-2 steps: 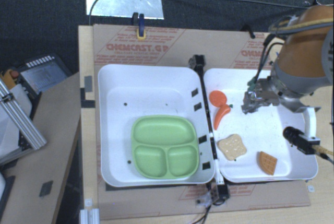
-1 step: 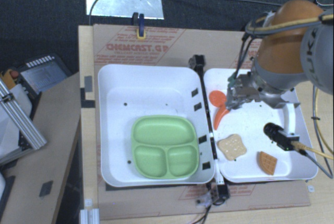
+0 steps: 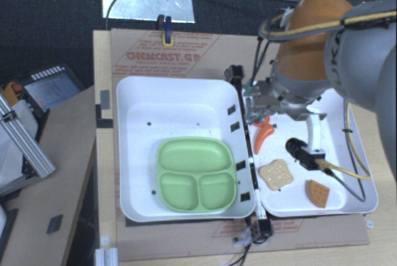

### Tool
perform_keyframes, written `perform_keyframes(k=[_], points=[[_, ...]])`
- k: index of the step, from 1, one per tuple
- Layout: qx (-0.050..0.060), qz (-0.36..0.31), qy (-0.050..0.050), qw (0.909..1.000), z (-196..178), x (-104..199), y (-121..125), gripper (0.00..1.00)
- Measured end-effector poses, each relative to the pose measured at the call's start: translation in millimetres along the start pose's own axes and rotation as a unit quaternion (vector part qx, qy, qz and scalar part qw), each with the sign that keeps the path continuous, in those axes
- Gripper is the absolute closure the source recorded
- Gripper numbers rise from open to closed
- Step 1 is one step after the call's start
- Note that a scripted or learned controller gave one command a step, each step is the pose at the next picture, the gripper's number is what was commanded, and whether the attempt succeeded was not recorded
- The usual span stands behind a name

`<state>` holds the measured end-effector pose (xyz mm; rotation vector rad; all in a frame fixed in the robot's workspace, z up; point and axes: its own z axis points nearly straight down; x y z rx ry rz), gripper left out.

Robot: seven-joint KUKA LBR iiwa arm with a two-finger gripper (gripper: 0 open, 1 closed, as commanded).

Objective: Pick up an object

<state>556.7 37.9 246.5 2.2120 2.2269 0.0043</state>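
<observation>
My gripper [image 3: 259,111] is low over the left side of the right bin [image 3: 360,196], close to the divider between the two bins. Directly beneath and in front of it lies an orange carrot [image 3: 263,133], partly covered by the gripper at its upper end. I cannot tell whether the carrot is touched. A pale slice of toast [image 3: 276,174] lies nearer the front of the same bin, and to its right sits an orange-brown waffle piece [image 3: 317,193].
The left bin [image 3: 142,103] holds a green divided plate [image 3: 196,173] in its front half. The grey arm with its orange band [image 3: 313,23] covers the back of the right bin. Cardboard [image 3: 167,54] lies under both bins.
</observation>
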Motion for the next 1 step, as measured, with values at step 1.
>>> perform_keyframes(k=[1], points=[[0.002,-0.001,0.001,1.0000,19.7,52.5,6.5,1.00]])
